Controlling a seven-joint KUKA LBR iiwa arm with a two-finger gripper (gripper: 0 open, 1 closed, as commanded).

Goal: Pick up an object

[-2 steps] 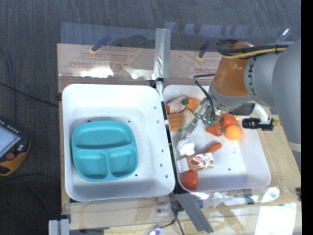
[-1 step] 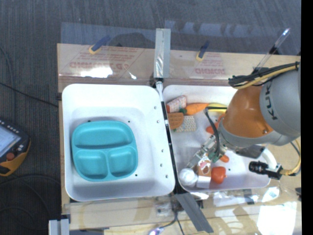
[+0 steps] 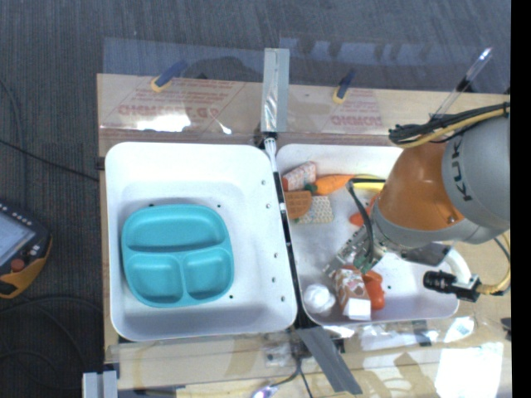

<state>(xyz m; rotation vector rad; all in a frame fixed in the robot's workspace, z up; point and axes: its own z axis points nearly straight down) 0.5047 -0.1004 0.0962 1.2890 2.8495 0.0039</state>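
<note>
Item: my end effector (image 3: 358,255) low in the right bin (image 3: 415,305), just above the red-and-white clutter (image 3: 357,293); grip state indiscernible, apparently nothing lifted, pick outstanding.

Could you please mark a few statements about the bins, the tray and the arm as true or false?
1. The teal tray lies in the left bin. True.
2. The tray has three compartments. True.
3. The carrot lies in the left bin. False: it lies in the right bin, near the far wall.
4. The arm reaches over the left bin. False: it is over the right bin, with the gripper down among the items there.
5. The tray holds a carrot. False: nothing shows in its compartments.
</note>
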